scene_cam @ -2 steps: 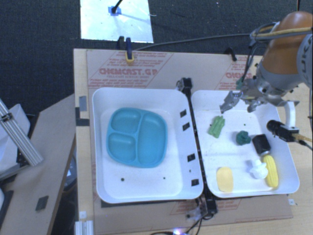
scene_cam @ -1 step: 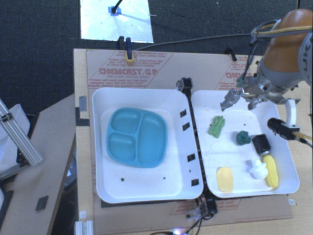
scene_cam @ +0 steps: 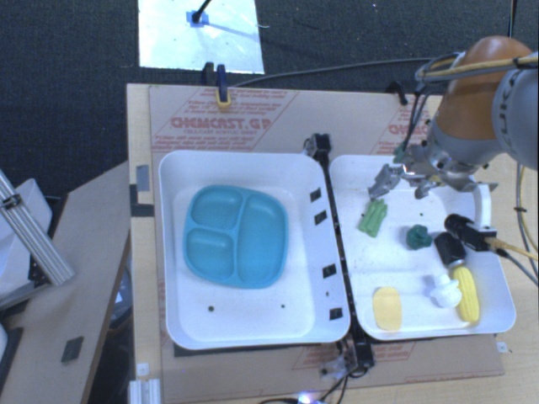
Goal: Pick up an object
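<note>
The right bin (scene_cam: 497, 314) holds several small objects. A light green block (scene_cam: 373, 217) lies near its left wall, and a dark green lump (scene_cam: 418, 237) sits to the right of it. A yellow corn cob (scene_cam: 466, 294) with a black end, a white piece (scene_cam: 441, 290) and a pale yellow oval (scene_cam: 387, 307) lie toward the front. My gripper (scene_cam: 402, 183) hangs over the back of this bin, just above and right of the light green block. It is open, with nothing between its fingers (scene_cam: 381, 183).
The left bin (scene_cam: 177, 310) holds a blue divided plate (scene_cam: 237, 236). A black divider strip (scene_cam: 330, 242) runs between the two bins. The grey and orange arm (scene_cam: 484, 99) reaches in from the right over the bench's back corner.
</note>
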